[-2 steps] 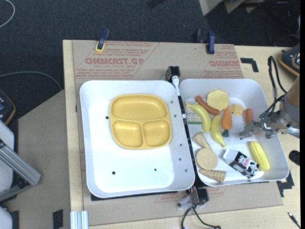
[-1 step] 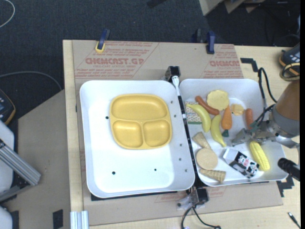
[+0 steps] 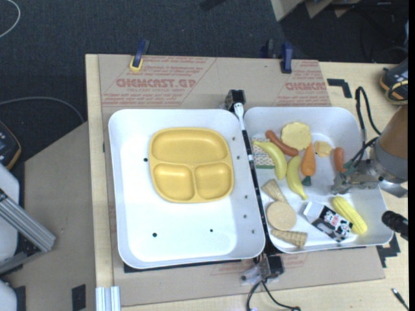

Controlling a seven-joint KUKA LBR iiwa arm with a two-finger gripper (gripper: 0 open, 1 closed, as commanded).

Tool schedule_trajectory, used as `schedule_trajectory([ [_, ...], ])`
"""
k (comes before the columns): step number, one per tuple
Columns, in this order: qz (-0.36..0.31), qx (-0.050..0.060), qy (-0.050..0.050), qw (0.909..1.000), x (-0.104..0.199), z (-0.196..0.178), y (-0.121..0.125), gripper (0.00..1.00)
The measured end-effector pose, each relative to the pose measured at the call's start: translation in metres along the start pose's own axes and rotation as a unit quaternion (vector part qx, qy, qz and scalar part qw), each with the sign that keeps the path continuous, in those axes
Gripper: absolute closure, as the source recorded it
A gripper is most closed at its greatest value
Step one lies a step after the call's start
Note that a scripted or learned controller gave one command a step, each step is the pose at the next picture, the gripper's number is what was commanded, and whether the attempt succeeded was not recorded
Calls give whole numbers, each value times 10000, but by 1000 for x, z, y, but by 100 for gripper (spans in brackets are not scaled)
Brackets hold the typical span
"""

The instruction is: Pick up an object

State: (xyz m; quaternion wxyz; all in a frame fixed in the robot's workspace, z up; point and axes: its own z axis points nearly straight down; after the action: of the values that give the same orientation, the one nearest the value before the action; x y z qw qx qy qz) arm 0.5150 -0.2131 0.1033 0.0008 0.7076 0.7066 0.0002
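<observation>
Nearest the lens: bench [image 3: 194, 76] front edge, brown board carrying both bins; blue and yellow clamps pin its far edge, presumably so nothing shifts between tries.

Landmark = yellow divided tray [image 3: 191, 163].

Left bin [image 3: 130, 238]: surrounds the tray, which sits toward its far half. Likely the drop side.

Right bin [image 3: 343, 118]: just right of the tray, past the shared rim. Holds all loose toy food, so the pick target must come from here.

Arm [image 3: 395, 144]: enters far right of the tray, wrist low over the right bin's right side.

Pincer [image 3: 347, 181]: down at bin level, well right of the tray. Finger state unreadable; cannot tell whether it has anything.

Candidates, largest first: bananas [image 3: 285, 167], between tray and pincer; corn cob [image 3: 350, 214], just near-side of the pincer; carrot [image 3: 308, 161]; round cracker [image 3: 281, 216]; sausage [image 3: 338, 159], just beyond the pincer.

Judgement: descent placed among corn and sausage; one of those looks the intended grasp.
</observation>
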Motion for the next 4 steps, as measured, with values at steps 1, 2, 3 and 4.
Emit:
schedule_trajectory([
  [1,-19,-30,-12,10000,8,-55,9,100],
  [2,-17,-36,-15,10000,10,-118,7,100],
  [3,-13,-11,-7,10000,9,-122,8,100],
  [4,-37,-16,0,10000,62,-126,43,100],
])
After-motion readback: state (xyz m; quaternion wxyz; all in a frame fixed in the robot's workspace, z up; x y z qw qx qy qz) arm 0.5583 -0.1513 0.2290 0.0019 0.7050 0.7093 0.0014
